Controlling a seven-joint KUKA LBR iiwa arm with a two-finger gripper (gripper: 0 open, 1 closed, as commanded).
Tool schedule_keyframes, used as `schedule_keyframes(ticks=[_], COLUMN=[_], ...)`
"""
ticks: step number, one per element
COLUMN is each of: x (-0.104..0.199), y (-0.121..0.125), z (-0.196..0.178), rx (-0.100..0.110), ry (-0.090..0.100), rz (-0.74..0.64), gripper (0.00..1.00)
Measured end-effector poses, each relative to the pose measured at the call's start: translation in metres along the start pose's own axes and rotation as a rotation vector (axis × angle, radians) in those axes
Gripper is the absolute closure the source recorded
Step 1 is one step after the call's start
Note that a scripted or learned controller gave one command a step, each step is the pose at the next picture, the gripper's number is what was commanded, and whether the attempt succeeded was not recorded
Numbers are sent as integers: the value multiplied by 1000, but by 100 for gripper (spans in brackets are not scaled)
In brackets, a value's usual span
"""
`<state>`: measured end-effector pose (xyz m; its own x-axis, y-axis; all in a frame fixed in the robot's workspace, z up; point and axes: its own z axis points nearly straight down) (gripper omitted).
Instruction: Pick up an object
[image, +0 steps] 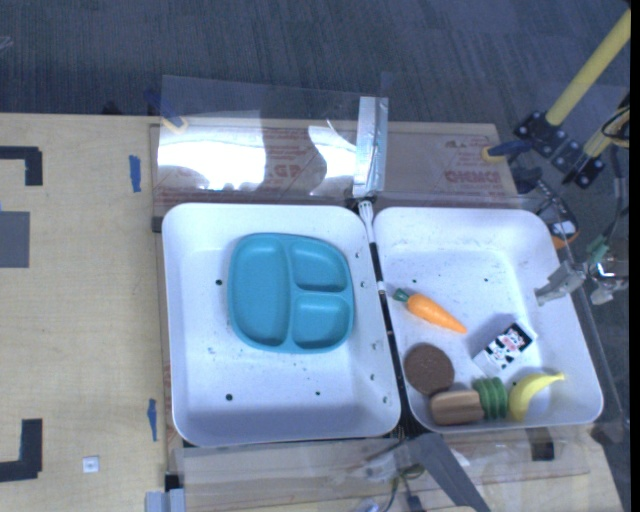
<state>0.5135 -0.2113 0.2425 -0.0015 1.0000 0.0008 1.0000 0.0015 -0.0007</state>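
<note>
- gripper (580, 280) at the right bin (450, 235) edge; can't tell its state.
- carrot (434, 311) looks light, smooth, tapered; i'd take its thick middle.

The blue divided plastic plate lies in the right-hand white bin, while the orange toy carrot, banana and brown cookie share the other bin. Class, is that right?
Not quite. The camera view shows the blue divided plastic plate in the left-hand white bin. The orange toy carrot, yellow banana and brown round cookie do share the other bin, on the right.
</note>
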Motion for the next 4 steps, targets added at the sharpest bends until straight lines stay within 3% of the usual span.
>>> schedule_keyframes(ticks=[1,2,3,4], x=[61,46,119,83], y=[7,10,31,-18], z=[116,156,155,155], rx=[-10,-7,-10,-6], ry=[-2,-3,0,-2], rz=[168,91,114,75], gripper=[0,0,0,0])
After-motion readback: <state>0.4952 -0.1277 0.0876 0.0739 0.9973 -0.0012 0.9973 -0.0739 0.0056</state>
